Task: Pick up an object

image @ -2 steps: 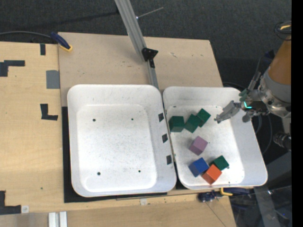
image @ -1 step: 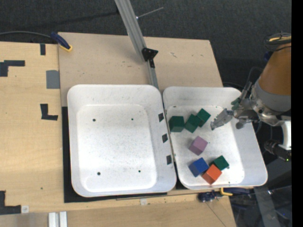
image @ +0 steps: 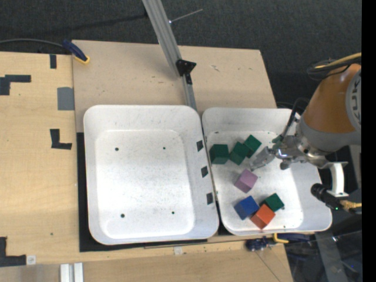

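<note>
Gripper (image: 265,157) over right bin (image: 294,216) — finger state unclear; matte cubes (image: 246,181) — green, purple, blue, orange.

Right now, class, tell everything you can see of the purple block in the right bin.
The purple block is a small, matte lilac cube, turned cornerwise, lying on the floor of the right bin near its middle. It stands apart from the green blocks above and the blue one below. The pincer hangs up-right of it, not touching.

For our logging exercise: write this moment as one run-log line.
claw: low in right bin, nothing visibly held | nearest: green cubes, purple cube | left bin: no blocks
</note>
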`<state>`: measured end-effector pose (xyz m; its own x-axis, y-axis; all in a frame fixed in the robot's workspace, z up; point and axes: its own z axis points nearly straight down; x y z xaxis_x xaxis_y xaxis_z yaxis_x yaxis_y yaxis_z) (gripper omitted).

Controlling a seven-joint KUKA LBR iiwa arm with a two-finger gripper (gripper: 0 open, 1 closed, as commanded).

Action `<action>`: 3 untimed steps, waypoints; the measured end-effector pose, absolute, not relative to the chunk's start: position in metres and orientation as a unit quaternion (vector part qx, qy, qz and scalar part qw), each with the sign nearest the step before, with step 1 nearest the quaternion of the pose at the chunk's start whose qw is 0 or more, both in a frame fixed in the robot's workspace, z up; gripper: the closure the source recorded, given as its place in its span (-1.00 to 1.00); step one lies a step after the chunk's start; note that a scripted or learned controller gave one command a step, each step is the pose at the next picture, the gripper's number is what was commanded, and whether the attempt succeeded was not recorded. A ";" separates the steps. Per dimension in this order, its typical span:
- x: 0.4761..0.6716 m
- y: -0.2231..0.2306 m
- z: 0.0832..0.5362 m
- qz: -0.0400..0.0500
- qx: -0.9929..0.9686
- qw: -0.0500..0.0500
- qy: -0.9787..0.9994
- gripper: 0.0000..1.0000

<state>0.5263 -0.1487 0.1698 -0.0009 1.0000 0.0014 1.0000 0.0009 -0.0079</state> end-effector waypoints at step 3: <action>0.534 -0.150 0.190 -0.001 -0.707 -0.002 -0.708 1.00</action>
